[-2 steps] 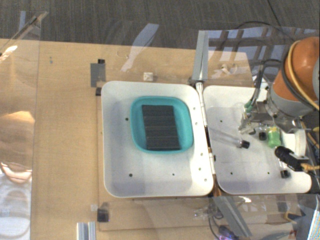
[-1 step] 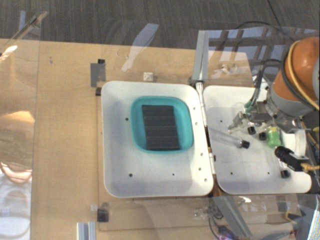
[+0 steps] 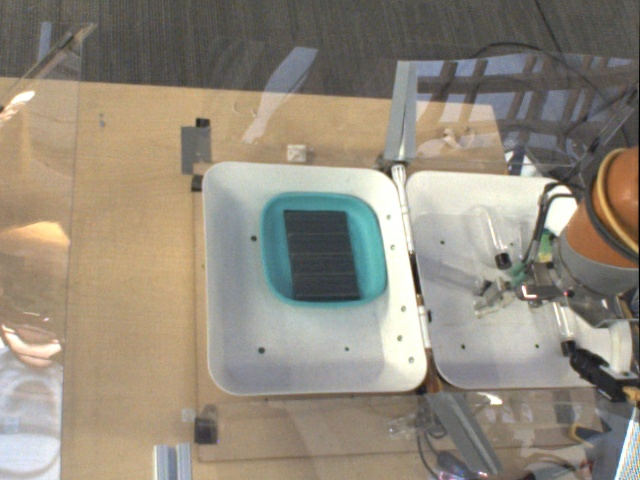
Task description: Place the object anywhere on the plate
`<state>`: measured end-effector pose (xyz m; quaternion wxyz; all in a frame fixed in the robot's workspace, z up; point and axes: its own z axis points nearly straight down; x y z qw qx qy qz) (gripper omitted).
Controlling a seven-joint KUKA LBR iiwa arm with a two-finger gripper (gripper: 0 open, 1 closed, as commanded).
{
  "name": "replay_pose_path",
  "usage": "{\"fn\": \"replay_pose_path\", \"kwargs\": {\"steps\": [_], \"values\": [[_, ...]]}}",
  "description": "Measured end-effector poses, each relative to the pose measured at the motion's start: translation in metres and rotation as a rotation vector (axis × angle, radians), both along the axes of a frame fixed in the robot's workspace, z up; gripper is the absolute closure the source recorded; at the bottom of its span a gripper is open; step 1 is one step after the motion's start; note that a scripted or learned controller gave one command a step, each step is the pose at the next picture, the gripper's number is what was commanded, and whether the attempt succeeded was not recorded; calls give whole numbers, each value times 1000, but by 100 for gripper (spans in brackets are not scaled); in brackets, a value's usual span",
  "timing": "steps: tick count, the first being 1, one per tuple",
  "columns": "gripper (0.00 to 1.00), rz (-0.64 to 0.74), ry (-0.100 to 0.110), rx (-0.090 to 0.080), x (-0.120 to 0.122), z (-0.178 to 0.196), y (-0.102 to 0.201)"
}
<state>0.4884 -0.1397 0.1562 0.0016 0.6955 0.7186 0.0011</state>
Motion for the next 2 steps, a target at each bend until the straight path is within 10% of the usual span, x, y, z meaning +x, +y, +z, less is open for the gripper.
{"fn": "replay_pose_path", "kwargs": {"steps": [2], "values": [[0,0,0,0,0,0,0]]}}
